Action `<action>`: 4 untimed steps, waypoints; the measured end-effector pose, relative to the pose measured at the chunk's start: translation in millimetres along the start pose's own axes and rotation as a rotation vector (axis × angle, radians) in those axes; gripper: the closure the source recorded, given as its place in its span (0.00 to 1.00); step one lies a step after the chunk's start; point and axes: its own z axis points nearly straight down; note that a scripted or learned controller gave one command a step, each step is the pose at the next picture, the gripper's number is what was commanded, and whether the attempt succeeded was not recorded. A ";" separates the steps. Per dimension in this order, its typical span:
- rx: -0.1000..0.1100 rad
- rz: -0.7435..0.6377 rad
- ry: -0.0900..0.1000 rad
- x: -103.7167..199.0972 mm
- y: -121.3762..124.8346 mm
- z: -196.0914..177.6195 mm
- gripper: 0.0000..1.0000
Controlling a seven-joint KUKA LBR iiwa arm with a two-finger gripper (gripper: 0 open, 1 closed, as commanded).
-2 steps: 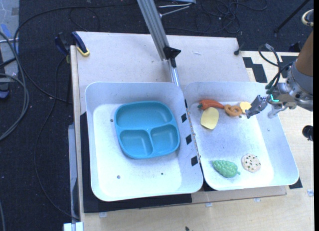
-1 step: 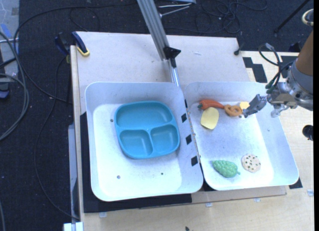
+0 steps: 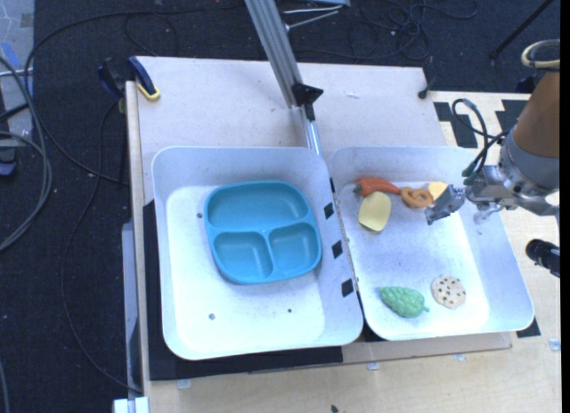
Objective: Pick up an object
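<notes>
Currently: pincer (image 3: 454, 204) over upper right of right bin (image 3: 499, 260), can't tell whether it's grasping anything.
Right bin contents: yellow piece (image 3: 375, 213), orange carrot-like item (image 3: 378, 187), orange ring (image 3: 414, 197) and small yellow bit (image 3: 437, 191) along the top; green leafy item (image 3: 403, 301) and cookie (image 3: 448, 292) lower down. Blue divided tray (image 3: 264, 230) sits in left bin (image 3: 187, 313). No readable labels or writing anywhere.
</notes>
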 end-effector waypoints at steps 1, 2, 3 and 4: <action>-0.001 0.000 0.000 0.5 1.8 43.1 0.00; -0.001 -0.002 0.000 3.8 8.7 89.4 0.00; -0.006 -0.001 -0.001 3.3 9.5 76.4 1.00; -0.010 -0.003 -0.003 2.7 13.5 33.4 1.00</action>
